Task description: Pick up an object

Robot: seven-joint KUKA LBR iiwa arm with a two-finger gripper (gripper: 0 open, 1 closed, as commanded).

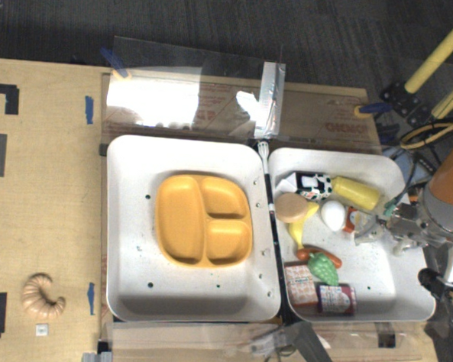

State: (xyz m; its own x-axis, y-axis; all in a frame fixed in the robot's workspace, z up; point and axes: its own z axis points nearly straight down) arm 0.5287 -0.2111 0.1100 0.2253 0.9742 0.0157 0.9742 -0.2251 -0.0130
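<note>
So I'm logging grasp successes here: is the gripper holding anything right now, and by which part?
It cannot be told. The gripper sits low in the right bin beside the white egg, but nothing is visibly between its fingers.

Bench (34, 203) bears two bins (124, 231) and croissant (43, 295).

A: What lies at the far side?

B: A dark grey carpeted floor (221, 15), running the whole width behind the surface (34, 195).

A: And the surface itself?

B: Pale wood, with black tape marks (3, 98) along its left edge and short blue tape strips (88, 108) nearer the middle. A clear plastic sheet (186, 93) at the far side catches a bright white glare from overhead light.

A: Anything on the right?

B: Yellow bars (441, 48) slant across the far right corner, with dark cables (425, 127) tangled just below them.
</note>
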